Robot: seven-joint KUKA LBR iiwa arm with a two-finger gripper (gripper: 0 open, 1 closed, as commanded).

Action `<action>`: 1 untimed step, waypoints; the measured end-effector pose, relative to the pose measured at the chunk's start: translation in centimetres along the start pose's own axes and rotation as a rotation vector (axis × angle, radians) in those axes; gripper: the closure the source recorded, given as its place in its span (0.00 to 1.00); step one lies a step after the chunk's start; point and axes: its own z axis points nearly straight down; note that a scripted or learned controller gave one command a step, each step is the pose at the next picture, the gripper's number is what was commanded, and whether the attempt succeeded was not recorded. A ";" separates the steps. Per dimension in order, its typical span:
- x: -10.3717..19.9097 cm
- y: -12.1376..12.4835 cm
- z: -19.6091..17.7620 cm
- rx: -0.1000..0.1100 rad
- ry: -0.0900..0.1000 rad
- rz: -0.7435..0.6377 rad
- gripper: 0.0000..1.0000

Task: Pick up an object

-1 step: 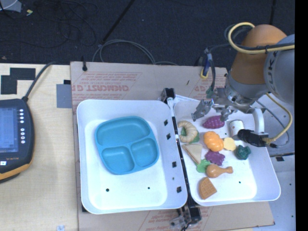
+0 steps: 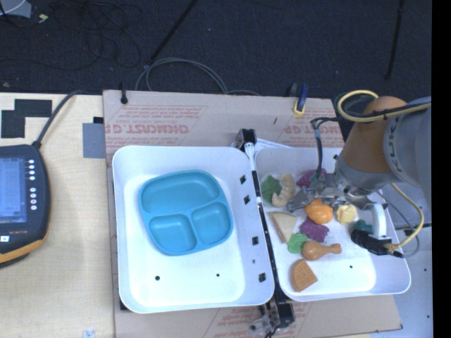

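The pincer (image 2: 325, 197) hung low over the toy food in the right bin (image 2: 394, 282), near the orange (image 2: 318, 212). Nothing looked lifted; its grip could not be told.

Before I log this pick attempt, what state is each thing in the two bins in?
Blue divided tray: upright in the left bin, compartments bare.
Toy drumstick: lying flat in the right bin.
Orange toy fruit: resting in the pile, by the gripper.
Gripper: low over the toys, holding nothing visible.
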 end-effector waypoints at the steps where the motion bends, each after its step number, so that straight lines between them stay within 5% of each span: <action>1: 0.2 0.2 -1.6 -0.003 0.002 -0.001 1.00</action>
